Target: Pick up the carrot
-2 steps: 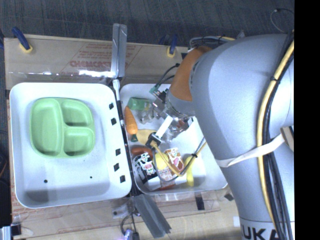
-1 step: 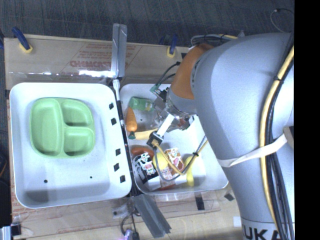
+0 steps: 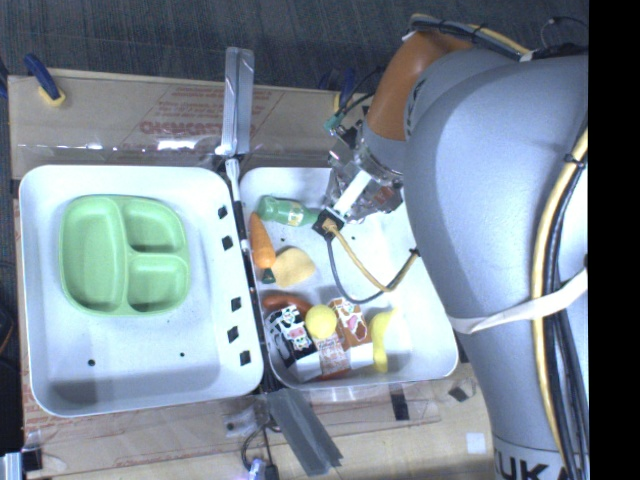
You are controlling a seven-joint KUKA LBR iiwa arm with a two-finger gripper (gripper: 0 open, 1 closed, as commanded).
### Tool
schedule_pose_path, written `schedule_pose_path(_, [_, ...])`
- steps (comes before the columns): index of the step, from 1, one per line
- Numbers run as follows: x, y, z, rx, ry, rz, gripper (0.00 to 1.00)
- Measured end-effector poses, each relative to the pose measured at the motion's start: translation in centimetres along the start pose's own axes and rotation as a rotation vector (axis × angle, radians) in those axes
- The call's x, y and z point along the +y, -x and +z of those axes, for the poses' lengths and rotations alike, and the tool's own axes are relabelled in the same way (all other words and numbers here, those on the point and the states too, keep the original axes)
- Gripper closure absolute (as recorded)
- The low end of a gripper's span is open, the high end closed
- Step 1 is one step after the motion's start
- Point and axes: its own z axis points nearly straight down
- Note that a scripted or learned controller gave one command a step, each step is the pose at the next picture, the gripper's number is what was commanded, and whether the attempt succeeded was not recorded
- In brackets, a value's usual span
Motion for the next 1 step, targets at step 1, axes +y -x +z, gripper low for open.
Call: schedule_pose_path(1, [-0.04,-0.01,0.04,-0.001,-0.001,-0.001,0.00])
